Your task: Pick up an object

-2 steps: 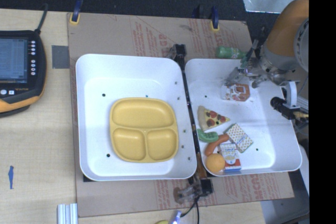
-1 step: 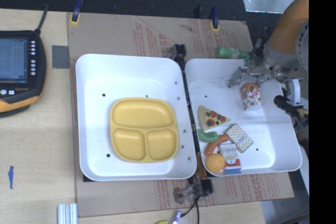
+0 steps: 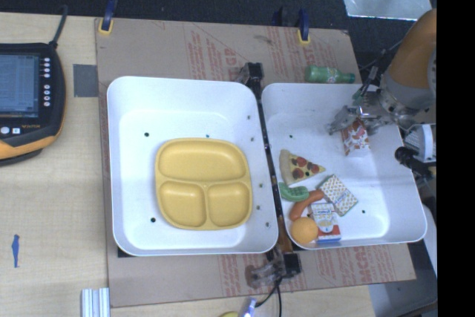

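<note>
Your gripper (image 3: 355,119) sits in the frame's upper right, over a small red-and-white packet (image 3: 357,139) in the right bin (image 3: 393,230). Whether the jaws are wide or holding, I cannot tell. Centre on the packet, close fully, then lift straight.

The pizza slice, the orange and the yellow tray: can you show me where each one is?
pizza slice (image 3: 300,166): camera view, right bin, on its topped middle.
orange (image 3: 303,231): camera view, right bin's near edge, on its round top.
yellow tray (image 3: 202,182): camera view, left bin, on the ridge between its compartments.
</note>
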